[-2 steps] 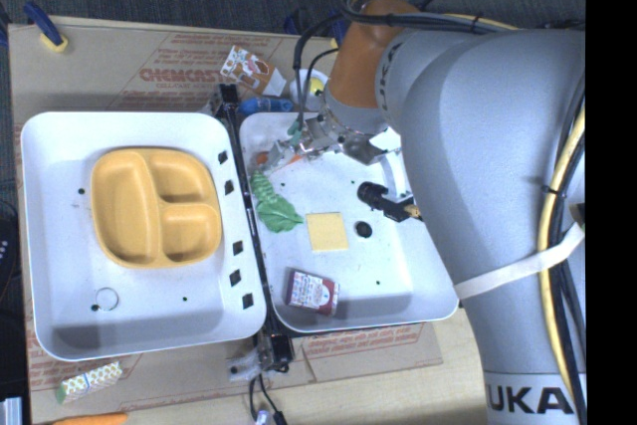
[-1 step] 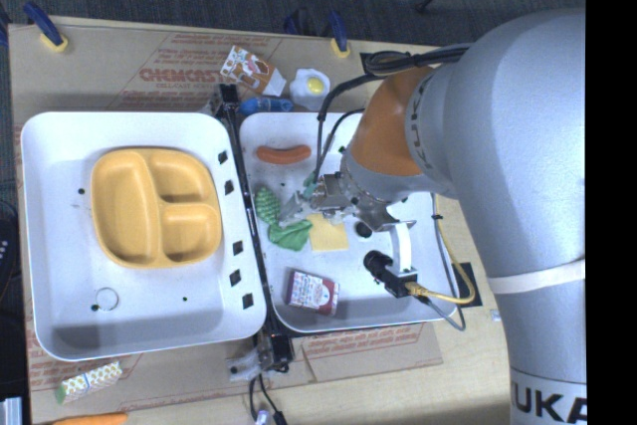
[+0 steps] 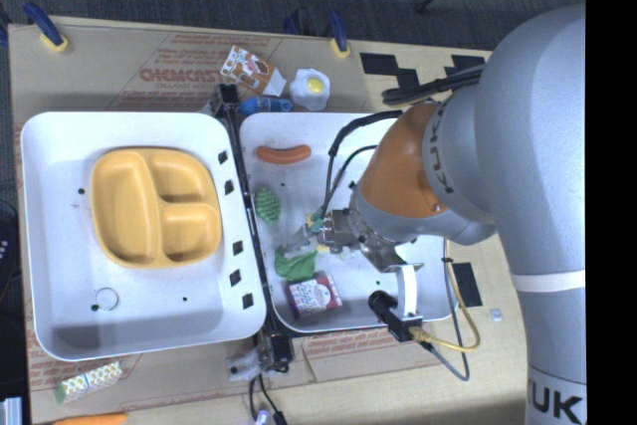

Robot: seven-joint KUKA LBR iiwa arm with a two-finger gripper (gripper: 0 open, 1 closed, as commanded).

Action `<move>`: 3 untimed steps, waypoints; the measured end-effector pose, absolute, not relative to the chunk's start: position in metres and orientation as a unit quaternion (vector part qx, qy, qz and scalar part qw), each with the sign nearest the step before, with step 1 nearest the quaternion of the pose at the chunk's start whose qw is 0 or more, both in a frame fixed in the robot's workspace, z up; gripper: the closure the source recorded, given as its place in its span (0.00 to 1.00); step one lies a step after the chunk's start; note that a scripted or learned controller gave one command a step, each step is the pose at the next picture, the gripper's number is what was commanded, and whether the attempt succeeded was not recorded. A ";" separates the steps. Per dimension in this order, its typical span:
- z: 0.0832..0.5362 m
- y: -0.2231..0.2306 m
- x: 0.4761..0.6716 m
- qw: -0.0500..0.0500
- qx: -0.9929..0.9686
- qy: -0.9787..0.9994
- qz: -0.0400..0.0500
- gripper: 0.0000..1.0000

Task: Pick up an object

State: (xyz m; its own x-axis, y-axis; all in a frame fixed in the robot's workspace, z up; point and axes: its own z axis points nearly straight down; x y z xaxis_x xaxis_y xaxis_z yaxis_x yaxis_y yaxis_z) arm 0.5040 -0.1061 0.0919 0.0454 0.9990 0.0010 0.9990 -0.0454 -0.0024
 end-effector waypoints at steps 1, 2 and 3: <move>0.091 -0.091 0.496 0.003 -0.631 -0.776 0.001 0.00; 0.102 -0.091 0.497 0.002 -0.629 -0.777 0.000 1.00; 0.102 -0.091 0.497 0.002 -0.629 -0.777 0.000 0.00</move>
State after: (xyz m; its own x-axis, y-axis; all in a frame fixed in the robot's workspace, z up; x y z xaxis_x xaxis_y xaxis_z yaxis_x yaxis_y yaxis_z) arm 0.4974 -0.0906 0.1021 -0.2078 0.9782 0.0032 0.9782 0.2078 -0.0023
